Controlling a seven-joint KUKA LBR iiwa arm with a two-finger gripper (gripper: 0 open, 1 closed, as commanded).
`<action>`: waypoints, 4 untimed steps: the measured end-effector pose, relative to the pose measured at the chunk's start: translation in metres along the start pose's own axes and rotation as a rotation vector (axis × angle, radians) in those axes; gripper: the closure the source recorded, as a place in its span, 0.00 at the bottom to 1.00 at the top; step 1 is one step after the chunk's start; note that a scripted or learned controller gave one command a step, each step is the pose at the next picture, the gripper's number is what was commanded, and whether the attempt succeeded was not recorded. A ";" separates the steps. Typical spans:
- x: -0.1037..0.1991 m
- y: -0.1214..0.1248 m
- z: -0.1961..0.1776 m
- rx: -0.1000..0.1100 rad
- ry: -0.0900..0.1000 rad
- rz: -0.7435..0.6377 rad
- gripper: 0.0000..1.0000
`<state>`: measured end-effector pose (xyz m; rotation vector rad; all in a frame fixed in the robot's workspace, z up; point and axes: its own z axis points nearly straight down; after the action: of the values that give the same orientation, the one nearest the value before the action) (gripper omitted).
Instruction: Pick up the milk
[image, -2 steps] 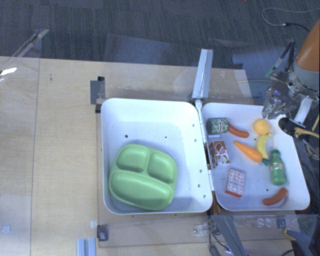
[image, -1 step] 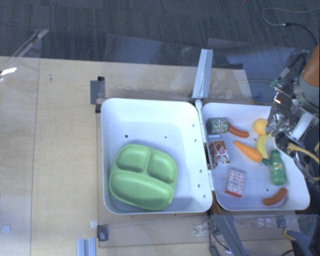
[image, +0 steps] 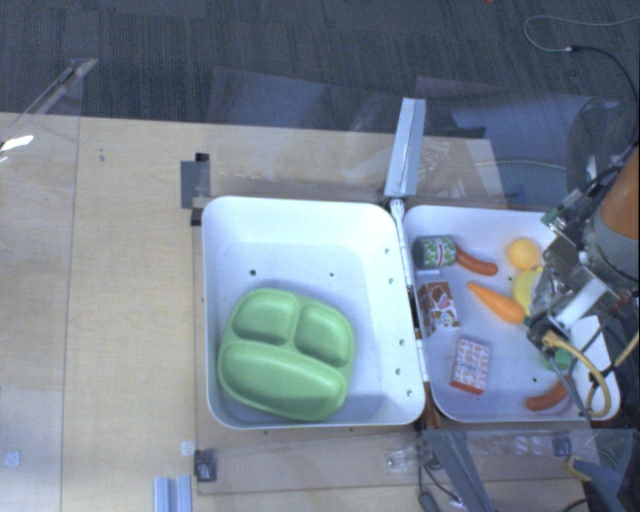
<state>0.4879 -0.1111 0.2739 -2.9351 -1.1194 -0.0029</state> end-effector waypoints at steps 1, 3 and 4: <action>0.023 0.016 -0.026 -0.003 0.002 0.463 1.00; 0.023 0.125 -0.015 0.000 -0.002 0.513 1.00; 0.080 0.163 -0.007 -0.001 -0.001 0.509 1.00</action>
<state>0.6566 -0.1796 0.2812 -3.1234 -0.3446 -0.0023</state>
